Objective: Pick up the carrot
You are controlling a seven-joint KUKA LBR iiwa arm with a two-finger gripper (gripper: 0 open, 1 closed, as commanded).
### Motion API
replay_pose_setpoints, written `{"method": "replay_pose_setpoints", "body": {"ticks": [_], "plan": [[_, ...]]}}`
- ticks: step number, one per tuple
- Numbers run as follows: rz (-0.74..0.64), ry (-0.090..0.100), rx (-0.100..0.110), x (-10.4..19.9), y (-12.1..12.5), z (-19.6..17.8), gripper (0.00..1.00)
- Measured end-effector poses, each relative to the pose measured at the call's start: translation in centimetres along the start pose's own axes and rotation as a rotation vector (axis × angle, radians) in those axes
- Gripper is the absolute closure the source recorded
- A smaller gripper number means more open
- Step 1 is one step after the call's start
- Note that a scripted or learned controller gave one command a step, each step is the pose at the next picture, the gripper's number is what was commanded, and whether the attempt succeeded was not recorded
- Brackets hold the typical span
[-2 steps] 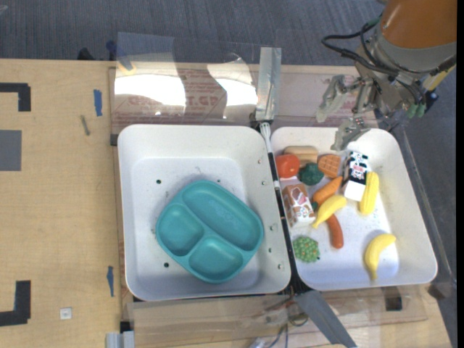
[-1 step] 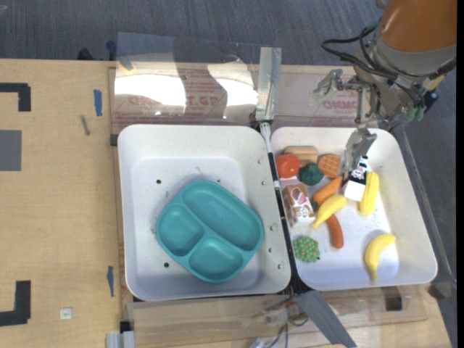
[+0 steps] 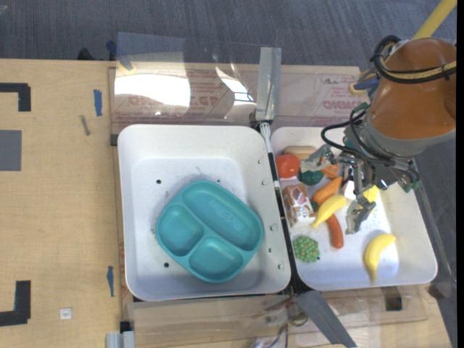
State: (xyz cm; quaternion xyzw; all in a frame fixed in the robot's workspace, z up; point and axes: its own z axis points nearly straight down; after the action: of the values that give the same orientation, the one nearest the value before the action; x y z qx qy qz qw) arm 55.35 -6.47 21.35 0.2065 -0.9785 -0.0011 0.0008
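The carrot (image 3: pixel 328 189) is a small orange piece with a dark green top (image 3: pixel 312 176). It lies tilted in the upper left part of the right bin (image 3: pixel 413 267), among other toy foods. My gripper (image 3: pixel 358 203) hangs below the orange wrist band, just right of the carrot and over the bin's middle. The carrot rests on the bin floor, apart from the gripper. A yellow banana (image 3: pixel 330 209) lies directly below the carrot, touching or nearly touching it.
The right bin also holds a red tomato (image 3: pixel 288 165), a wrapped snack (image 3: pixel 297 202), a red sausage-like piece (image 3: pixel 336 233), green broccoli (image 3: pixel 306 249) and a yellow fruit (image 3: pixel 378 253). A teal divided plate (image 3: pixel 210 229) sits in the left bin (image 3: pixel 138 151).
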Motion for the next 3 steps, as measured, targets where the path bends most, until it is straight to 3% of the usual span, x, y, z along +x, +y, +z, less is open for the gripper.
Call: {"method": "replay_pose_setpoints", "body": {"ticks": [1,2,3], "plan": [[0.067,0.003,-0.002,-1.7,-4.2,8.3,0.0],[0.04,-0.011,0.01,-2.3,-7.7,12.3,0.0],[0.036,-0.013,0.006,-2.5,-7.3,11.4,1.0]]}}
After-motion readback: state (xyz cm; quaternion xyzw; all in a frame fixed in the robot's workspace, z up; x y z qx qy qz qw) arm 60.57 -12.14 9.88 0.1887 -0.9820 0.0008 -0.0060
